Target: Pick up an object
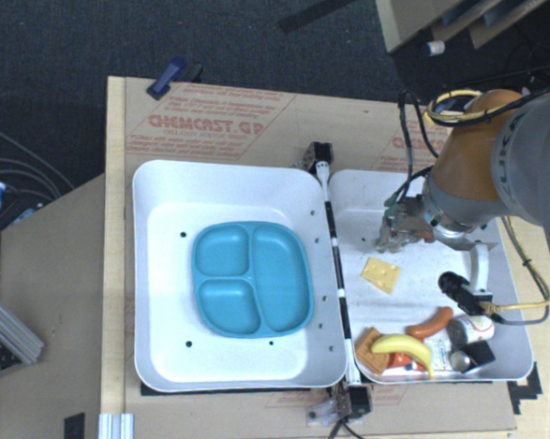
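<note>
Bench with cardboard top, two white bins. Left bin [151, 252] holds a blue divided plate [250, 278]. Gripper [394, 233] low in right bin [352, 186]; opening indeterminate, nothing seen held. Cheese slice [380, 274] just near of it, apart. Risk: closing short of the flat slice and gripping air.

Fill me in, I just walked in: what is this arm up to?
The gripper hangs low in the right bin, just above a yellow cheese slice, with nothing visibly held. A banana, hot dog and other toy items crowd that bin's near corner. The left bin holds a blue divided plate.
</note>
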